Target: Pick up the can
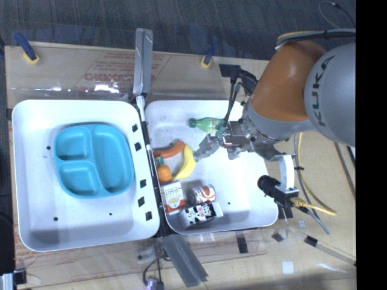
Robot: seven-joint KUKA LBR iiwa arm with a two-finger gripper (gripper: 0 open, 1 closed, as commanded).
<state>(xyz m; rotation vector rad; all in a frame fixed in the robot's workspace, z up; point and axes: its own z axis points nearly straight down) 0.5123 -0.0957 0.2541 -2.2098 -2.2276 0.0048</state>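
The can (202, 193), silver with a red-orange end, lies on its side near the front of the right bin (257, 180). It rests between a juice box (173, 197) on its left and a small patterned carton (199, 212) just in front of it. My gripper (205, 148) hangs over the middle of the right bin, beyond the can and apart from it. It is close to the upper end of a yellow banana (187, 163). Nothing shows in its grasp.
A green bottle (205, 124) lies at the back of the right bin, an orange-red piece (170, 150) and a small orange (164, 173) by the divider. The left bin (36, 180) holds a blue divided plate (94, 159). The arm's bulk covers the right bin's right side.
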